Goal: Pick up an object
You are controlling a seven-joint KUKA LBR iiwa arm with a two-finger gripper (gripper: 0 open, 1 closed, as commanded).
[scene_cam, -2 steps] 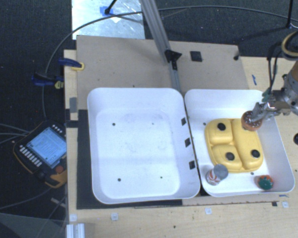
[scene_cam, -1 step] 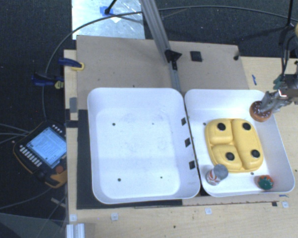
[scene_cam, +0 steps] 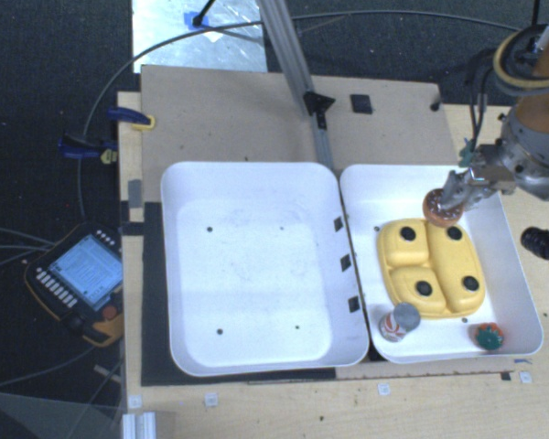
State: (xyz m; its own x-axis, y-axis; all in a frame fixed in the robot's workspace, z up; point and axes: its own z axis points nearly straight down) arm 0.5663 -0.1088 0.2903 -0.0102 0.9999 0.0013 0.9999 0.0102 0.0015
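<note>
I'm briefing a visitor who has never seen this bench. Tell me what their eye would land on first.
The big yellow moulded block with four dark spots stands out first, lying in the right bin. The gripper hangs at its far edge, by a brownish ring-shaped object. Along the near edge of that bin sit a small grey-and-red object and a green-and-orange one.

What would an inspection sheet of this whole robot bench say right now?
Surface: tan bench bearing left bin and right bin.
Job's things: yellow tray-like toy, small grey piece, green-orange piece, all in right bin.
Clutter: brownish ring-shaped thing under the gripper.
Grippers: gripper over right bin's far edge; grasp unclear.
Cables: black cables on dark floor.
Surroundings: handheld controller, clamps, slanted metal pole.
</note>
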